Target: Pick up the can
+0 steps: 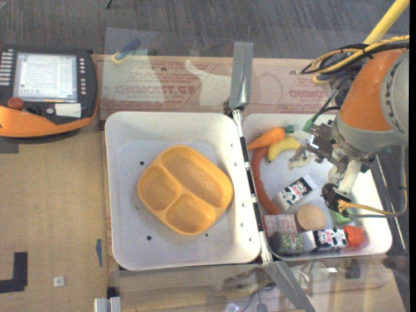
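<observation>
- Two shallow white bins sit side by side on the bench: left bin (123, 148) and right bin (377, 223).
- Left bin: holds one orange divided tray (185, 188), roughly centred.
- Can (288, 242): dark with a greenish label, lying on its side at the front edge of the right bin, near its left corner.
- Next to the can: a cow-patterned bottle (331, 238) just beside it on the right, and a pink packet (279, 224) just behind it.
- Gripper (307, 149): hovers over the back half of the right bin, near the banana (283, 148) and carrot (268, 138), well apart from the can.
- Gripper state: apart or together cannot be told from this angle.
- Between gripper and can: a small black-and-white carton (297, 190) and a brown round item (311, 217).
</observation>
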Motion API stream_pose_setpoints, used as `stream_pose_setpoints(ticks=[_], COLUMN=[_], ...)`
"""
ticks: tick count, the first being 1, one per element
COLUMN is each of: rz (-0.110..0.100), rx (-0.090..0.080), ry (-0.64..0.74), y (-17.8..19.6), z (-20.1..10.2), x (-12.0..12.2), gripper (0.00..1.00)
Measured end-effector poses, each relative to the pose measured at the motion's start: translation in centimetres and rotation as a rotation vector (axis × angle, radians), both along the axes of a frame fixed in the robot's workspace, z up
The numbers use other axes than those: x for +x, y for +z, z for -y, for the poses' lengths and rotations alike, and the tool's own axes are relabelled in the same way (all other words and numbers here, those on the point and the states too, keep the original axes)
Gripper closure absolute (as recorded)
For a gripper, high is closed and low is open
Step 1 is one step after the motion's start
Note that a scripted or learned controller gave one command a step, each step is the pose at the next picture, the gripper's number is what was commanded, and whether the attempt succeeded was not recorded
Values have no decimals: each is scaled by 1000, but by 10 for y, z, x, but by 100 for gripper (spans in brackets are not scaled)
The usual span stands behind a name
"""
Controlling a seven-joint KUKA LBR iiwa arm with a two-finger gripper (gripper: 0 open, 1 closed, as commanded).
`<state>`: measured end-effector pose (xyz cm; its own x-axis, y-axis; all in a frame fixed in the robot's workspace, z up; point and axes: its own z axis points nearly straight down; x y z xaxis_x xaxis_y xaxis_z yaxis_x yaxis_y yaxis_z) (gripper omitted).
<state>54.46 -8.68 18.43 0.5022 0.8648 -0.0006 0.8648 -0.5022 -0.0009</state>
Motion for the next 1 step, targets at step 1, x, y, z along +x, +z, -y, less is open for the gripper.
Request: stream_pose_setpoints(ticks=[1], rz=[24], rx=[6], ry=[-239], y=[-74], z=[67], x=[-22], gripper=[0])
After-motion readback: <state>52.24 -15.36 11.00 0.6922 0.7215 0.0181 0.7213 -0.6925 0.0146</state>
